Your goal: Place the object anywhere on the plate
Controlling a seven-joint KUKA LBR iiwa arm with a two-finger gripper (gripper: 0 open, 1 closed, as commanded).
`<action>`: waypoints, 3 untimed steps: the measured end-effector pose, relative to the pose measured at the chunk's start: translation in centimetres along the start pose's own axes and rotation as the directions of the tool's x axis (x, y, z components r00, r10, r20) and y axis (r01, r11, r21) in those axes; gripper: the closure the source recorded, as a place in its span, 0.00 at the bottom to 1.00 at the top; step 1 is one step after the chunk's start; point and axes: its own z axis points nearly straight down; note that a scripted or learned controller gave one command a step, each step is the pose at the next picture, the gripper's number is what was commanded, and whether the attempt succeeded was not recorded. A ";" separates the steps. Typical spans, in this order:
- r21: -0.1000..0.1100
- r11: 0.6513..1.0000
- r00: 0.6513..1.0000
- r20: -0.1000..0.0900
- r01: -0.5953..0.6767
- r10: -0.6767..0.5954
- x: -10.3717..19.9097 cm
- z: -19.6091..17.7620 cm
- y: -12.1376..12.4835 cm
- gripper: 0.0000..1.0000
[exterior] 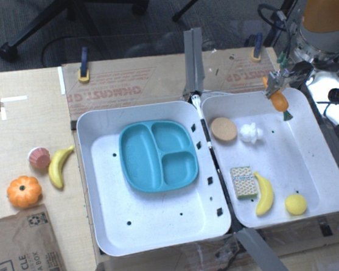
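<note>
1. The tool hangs over the far right corner of the right bin, at the end of the grey arm with its orange band.
2. A small orange carrot-like piece with a green tip sits between the tool's fingers, so the tool is pinching it; the piece is lifted above the bin's rim area, near the far wall.
3. The teal plate, split into three compartments, lies in the left bin, a little towards its far side, and is well apart from the held piece.
4. In the right bin, a round tan biscuit-like disc lies near the far left corner, with a small white crumpled lump just beside it.
5. Nearer the front of that bin lie a small box with a green-and-white pattern, a yellow banana touching or nearly touching the box, and a yellow lemon to the banana's right.
6. On the worktop left of the bins sit a small orange pumpkin, a second banana and a pinkish round item.
7. A brown paper bag at the front left corner reads "RECYCLE", with smaller print beside a barcode that cannot be made out.
8. The cardboard sheet behind the bins carries red lettering seen upside down; it is too blurred to read surely.
</note>
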 end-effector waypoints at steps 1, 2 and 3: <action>0.000 0.996 0.996 -0.001 -0.093 0.093 6.8 3.8 1.7 1.00; 0.000 0.995 0.995 0.000 -0.098 0.098 14.9 3.3 2.5 1.00; 0.002 0.983 0.983 0.000 -0.182 0.182 24.7 6.4 5.3 1.00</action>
